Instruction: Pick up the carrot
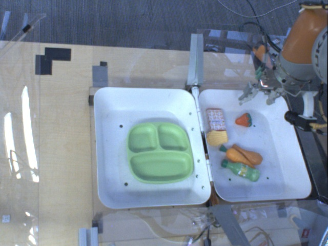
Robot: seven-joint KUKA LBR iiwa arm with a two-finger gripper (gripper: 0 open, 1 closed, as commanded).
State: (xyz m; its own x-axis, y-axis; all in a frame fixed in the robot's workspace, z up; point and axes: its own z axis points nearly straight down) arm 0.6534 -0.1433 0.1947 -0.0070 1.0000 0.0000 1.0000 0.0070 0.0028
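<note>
**Claw spread above the right bin, carrot lying below**

While the grey arm [307, 40] with its orange band reaches in from the right, the claw [260, 94] hangs over the far edge of the right bin [292, 183], its two fingers [247, 97] splayed apart with nothing between them. The carrot [245, 155] lies flat on the bin floor, nearer the camera than the claw and well apart from it, orange body slanting with its green top pointing toward the divider between the bins. Just beside the carrot on its near side lies a green bottle [242, 170] with a yellow label, apparently touching it. A small strawberry [243, 120] sits between the claw and the carrot. Along the bin's left wall are a red-and-white packet [216, 119] and, just below it, a yellow piece [217, 137] whose kind I cannot tell. The left bin [110, 188] holds a green divided tray [160, 152], three compartments facing up. Both bins rest side by side on the wooden counter [61, 137], and loose cables [246, 4] loop across the dark floor behind.
</note>
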